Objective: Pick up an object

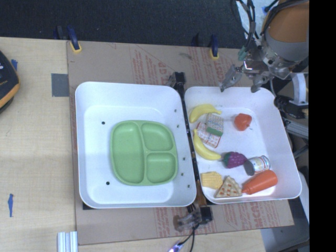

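The little red tomato (242, 121) sits in the right bin (281, 135), near its back part. The gripper (241, 84) hangs up above the back edge of that bin, a bit behind the tomato and not touching it. Its two fingers are spread wide apart and there is nothing between them.

To the left of the tomato lie two yellow bananas (203, 112) with a small printed box (211, 130) between them. Nearer the front are purple grapes (234, 159), a small can (258, 165), an orange carrot (259, 181), a corn piece (211, 180) and a sandwich wedge (227, 188).

The left bin (88, 140) holds a green tray (143, 152) with three parts.
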`<state>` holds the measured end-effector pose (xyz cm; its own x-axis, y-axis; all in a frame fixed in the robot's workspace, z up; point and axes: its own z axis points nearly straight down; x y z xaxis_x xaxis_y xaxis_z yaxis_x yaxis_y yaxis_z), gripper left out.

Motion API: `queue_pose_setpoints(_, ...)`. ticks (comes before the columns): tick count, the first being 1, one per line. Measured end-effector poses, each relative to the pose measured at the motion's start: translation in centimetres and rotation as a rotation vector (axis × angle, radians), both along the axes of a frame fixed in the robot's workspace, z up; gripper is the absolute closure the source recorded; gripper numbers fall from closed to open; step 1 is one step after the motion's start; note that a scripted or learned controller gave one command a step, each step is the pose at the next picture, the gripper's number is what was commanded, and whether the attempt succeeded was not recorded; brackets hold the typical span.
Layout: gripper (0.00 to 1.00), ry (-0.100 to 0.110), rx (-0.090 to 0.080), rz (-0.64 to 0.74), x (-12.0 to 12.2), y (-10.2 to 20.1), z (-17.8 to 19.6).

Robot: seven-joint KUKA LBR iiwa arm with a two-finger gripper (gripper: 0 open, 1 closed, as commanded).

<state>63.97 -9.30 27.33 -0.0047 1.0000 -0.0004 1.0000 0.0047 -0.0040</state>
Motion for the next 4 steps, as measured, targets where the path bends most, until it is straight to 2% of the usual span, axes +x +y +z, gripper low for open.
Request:
queue_pose_setpoints(1,0.00,0.003,-0.002,-0.001,-1.3,-6.5,-11.3)
queue_pose_setpoints(2,0.00,0.001,-0.001,0.000,-2.2,-9.7,-17.6)
queue_pose_setpoints(3,0.00,-0.002,-0.001,-0.001,-0.9,-11.6,-18.1)
queue_pose_setpoints(4,0.00,-0.004,-0.001,0.000,-0.7,-11.8,-18.1)
